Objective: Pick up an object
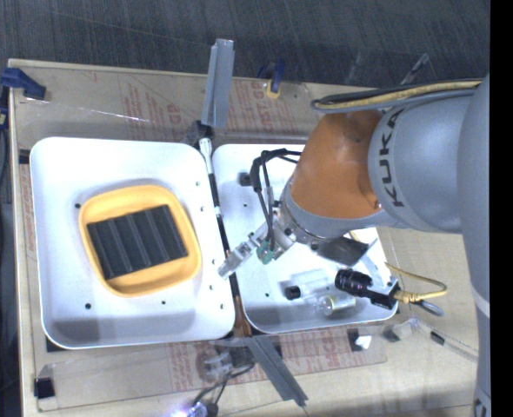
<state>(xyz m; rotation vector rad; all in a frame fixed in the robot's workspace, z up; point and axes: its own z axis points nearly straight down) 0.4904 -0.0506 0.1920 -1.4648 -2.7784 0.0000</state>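
Nearest the lens is the grey arm (413, 172), reaching in from the right of the frame. Its pincer (246, 257) hangs low over the left edge of the right bin (239, 200), close to the divider. Whether it is wide or narrow cannot be told; nothing is seen held.

Step in hand, as judged: the approach, with no grasp made.

Likeliest target is a small clear piece (309, 282) on the bin floor, lower right of the pincer and apart from it. Its long axis runs roughly left to right, dark end pointing lower left.

The next move calls for shifting across and closing across the short side.

A yellow tray (139, 194) lies in the left bin (56, 233).
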